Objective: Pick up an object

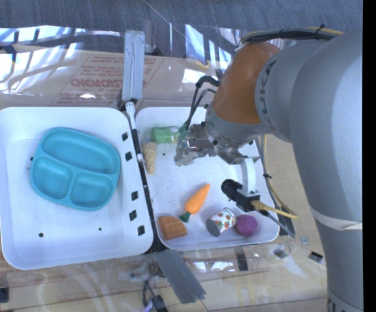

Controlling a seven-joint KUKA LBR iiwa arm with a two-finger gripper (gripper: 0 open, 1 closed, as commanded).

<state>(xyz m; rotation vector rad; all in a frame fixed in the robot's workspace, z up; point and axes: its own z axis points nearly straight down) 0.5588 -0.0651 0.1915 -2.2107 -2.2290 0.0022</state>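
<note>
Dark ribbed flooring runs along the top of the view, and below it sits a bench (77,77) covered with brown cardboard, strips of grey tape and clear plastic sheeting. Largest of all is the grey arm (318,129), coming in from the right with its orange band (243,83) bent over the right bin (175,116). Beside that bin, on the left, lies the left bin (12,194), which carries a blue divided plate (76,168) with three compartments.

At the end of the arm, the gripper (185,151) hangs low over the upper middle of the right bin; whether it is spread or pressed together cannot be told from this angle, and nothing is seen pinched in it. Just beside it, to the left, lies a green object (164,134), and below that, against the bin's left wall, a pale corn cob (150,156).

Farther down the same bin rest a carrot (196,201), a waffle-like piece (172,227) in the lower left corner, a small patterned cup (221,222) on its side, and a purple object (246,225) touching the cup.
</note>
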